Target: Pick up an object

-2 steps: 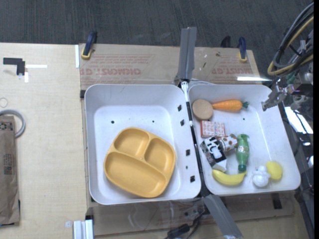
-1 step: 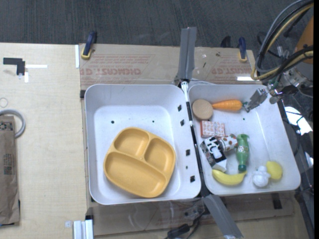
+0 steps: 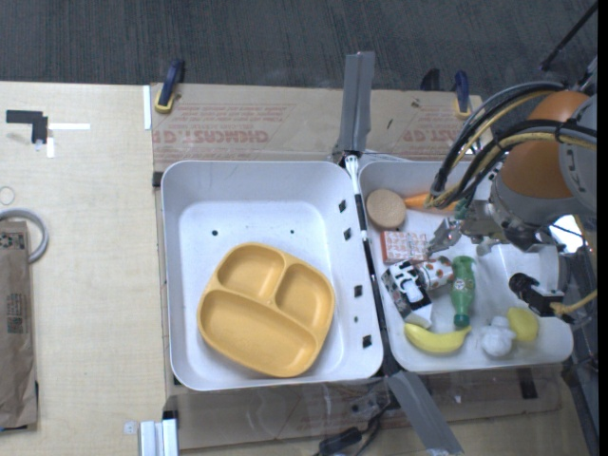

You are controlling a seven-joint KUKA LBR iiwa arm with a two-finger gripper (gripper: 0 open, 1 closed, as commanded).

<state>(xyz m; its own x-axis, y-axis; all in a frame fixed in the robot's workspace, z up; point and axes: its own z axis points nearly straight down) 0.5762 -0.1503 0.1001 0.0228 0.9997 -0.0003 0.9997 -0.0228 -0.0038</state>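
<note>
1. Dark ribbed flooring runs behind the bench; pale wood bench top (image 3: 76, 217) and a brown cardboard sheet (image 3: 247, 122) printed with reversed red lettering that I cannot read lie under the two white bins.
2. Right bin (image 3: 560, 350), smooth white plastic, holds the objects I may pick: a green bottle (image 3: 462, 291) lying lengthwise, a curved yellow banana (image 3: 435, 337) at the near wall, a white crumpled ball (image 3: 496, 338), a yellow lemon-shaped piece (image 3: 522, 324), a black-and-white packet (image 3: 407, 286), a red-printed card (image 3: 407, 245), a round tan disc (image 3: 386, 208) and an orange carrot-like piece (image 3: 416, 199).
3. Gripper (image 3: 454, 236) hangs over the right bin just above the green bottle and the card; I see nothing between its fingers, and I cannot tell whether they are spread or pressed together.
4. Arm: grey casing with an orange band (image 3: 537, 164), black and yellow cables looping above it.
5. Left bin (image 3: 180, 255) holds a smooth yellow three-compartment tray (image 3: 267, 309).
6. Far left: a brown paper bag (image 3: 14, 331), its print too small to read.
</note>
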